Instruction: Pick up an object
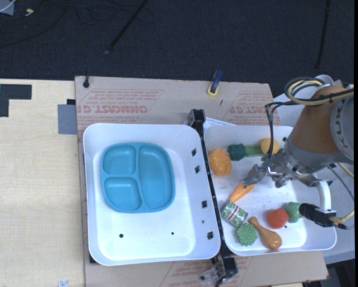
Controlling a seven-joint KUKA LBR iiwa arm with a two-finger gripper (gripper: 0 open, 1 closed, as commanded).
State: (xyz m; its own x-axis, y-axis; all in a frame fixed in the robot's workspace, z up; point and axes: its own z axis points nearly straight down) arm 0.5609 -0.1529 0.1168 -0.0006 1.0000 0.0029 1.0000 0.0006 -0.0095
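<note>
Carrot (pixel 242 192) lies mid-right in the frame, in the right bin (pixel 322 243), just below the gripper (pixel 258 173). The arm (pixel 316 130) reaches in from the right edge, wrist bent down and leftward. Its jaws are spread, pinching nothing, near an orange ball (pixel 220 161) and green toy (pixel 237 152)
</note>
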